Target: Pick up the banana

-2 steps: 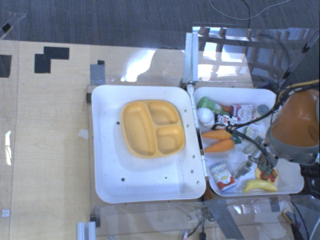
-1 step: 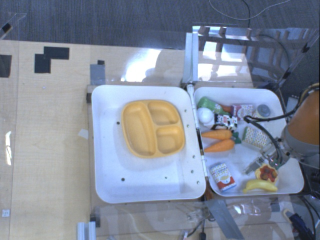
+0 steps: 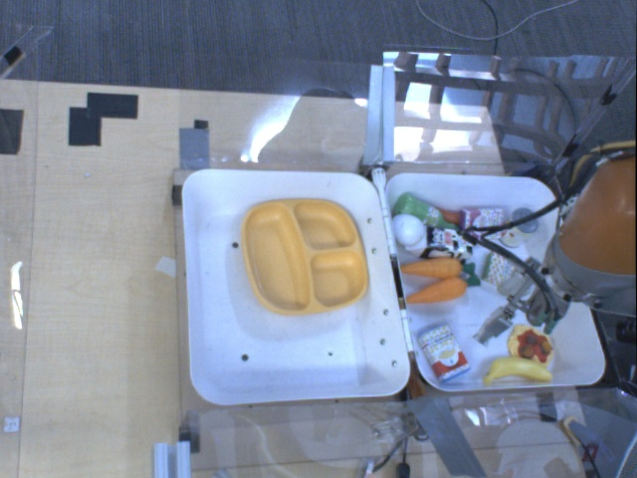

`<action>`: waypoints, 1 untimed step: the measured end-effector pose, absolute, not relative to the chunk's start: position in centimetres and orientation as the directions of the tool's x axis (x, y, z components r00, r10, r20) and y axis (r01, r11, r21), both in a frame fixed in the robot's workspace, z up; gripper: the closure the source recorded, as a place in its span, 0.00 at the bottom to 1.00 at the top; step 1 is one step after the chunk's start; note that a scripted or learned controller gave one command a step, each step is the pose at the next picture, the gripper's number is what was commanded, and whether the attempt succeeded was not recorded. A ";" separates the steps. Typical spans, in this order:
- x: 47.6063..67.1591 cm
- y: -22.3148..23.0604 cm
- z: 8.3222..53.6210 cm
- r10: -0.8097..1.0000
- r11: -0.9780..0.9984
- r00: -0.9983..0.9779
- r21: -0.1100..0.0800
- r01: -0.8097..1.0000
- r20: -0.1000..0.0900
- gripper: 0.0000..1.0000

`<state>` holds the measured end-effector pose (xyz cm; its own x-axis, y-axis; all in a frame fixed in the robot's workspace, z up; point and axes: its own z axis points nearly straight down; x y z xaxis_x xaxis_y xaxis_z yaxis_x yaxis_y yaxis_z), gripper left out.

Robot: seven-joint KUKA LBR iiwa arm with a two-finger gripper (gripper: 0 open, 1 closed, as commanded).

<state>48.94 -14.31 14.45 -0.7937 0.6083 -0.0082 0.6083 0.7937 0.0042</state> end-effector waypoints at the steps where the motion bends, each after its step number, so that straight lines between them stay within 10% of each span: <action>1: 49.2 -17.8 8.9 0.548 0.837 -0.836 0.006 0.548 -0.013 0.00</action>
